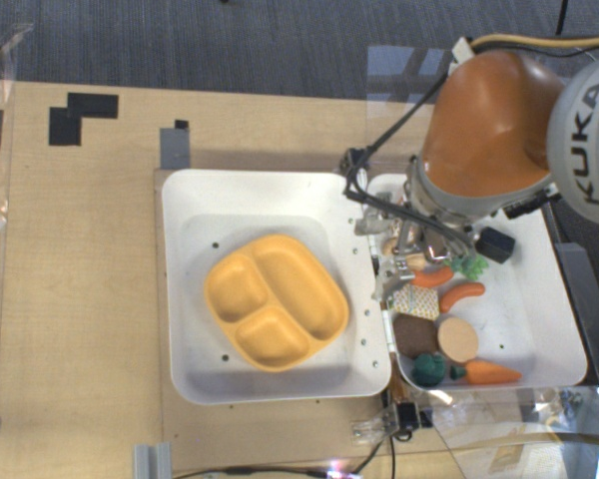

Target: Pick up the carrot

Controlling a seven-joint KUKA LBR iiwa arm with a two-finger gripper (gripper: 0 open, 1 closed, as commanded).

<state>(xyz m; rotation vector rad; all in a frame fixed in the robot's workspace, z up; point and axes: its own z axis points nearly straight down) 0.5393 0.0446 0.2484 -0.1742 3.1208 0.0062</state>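
Camera view: arm [499,118] comes in from the right, orange band filling the upper right, tool [411,252] low over the inner left edge of the right bin [549,297]. Tool state: cannot tell, the wrist and cabling cover it (fingertips not resolvable). Carrot [491,372] lies on its side at the near edge of the right bin, orange body with a green stub at its left end, well clear of the tool and not gripped. Just left of it sits a dark green item [429,368]; above those, a tan round disc [458,339] touching a dark brown piece [412,333]. Further up, an orange-red sausage-like piece [462,294] and another orange piece [431,277] right beside the tool, a checkered item [416,300] under it, small green leafy item [470,264] near the wrist. Left bin [180,267] holds a yellow three-compartment plate [276,299], roughly centred, turned at an angle. Both bins sit side by side on the wooden table [80,317].
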